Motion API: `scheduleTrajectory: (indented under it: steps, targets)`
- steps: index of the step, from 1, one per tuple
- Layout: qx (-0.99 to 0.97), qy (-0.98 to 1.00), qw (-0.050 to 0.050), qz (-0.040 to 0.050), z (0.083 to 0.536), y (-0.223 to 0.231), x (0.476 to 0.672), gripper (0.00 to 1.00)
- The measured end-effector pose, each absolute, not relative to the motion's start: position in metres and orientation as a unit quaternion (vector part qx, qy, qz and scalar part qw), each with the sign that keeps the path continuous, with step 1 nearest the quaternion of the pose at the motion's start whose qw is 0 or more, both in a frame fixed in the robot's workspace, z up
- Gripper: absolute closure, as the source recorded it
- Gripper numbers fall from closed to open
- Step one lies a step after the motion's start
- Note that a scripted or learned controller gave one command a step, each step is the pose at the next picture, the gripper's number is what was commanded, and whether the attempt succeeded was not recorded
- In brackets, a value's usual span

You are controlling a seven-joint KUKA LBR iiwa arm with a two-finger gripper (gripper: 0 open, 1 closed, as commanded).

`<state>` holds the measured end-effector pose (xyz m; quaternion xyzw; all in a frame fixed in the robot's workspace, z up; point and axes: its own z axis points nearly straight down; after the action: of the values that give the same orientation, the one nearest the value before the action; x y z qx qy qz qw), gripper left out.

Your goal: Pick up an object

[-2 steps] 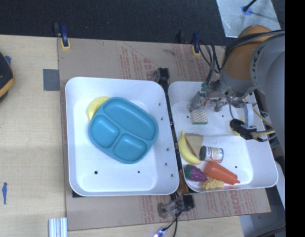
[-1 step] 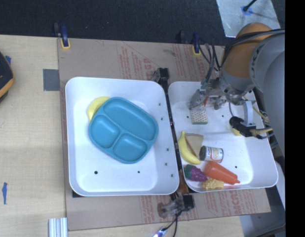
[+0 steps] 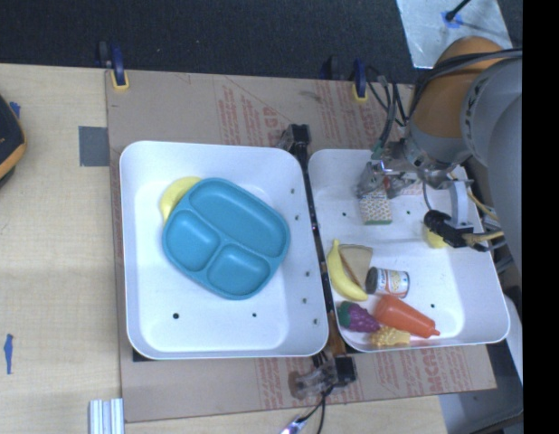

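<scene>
The jaws [image 3: 377, 188] hang low over the back of the right bin [image 3: 478, 310], just above a small dotted block [image 3: 376, 210], and I cannot tell how they stand. In front of the block lie a banana [image 3: 343, 274], a little can [image 3: 388, 282], a carrot [image 3: 406, 317], grapes [image 3: 356, 316] and corn [image 3: 391, 337]. The left bin [image 3: 148, 319] has a blue tray [image 3: 226, 237] on top of a yellow thing [image 3: 176, 194].

I see a light wooden bench [image 3: 44, 269] topped by a brown cardboard sheet [image 3: 216, 107], dark carpet [image 3: 216, 16] across the upper frame, and grey tape [image 3: 92, 146] at left.
</scene>
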<state>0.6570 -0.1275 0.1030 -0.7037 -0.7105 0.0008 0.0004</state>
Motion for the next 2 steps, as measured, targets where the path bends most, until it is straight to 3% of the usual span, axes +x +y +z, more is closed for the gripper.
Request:
scheduleTrajectory:
  steps: [2]
  targets:
    - [-0.706, -0.708, -0.001, 0.0003, 0.092, -0.172, 0.652, 1.00]
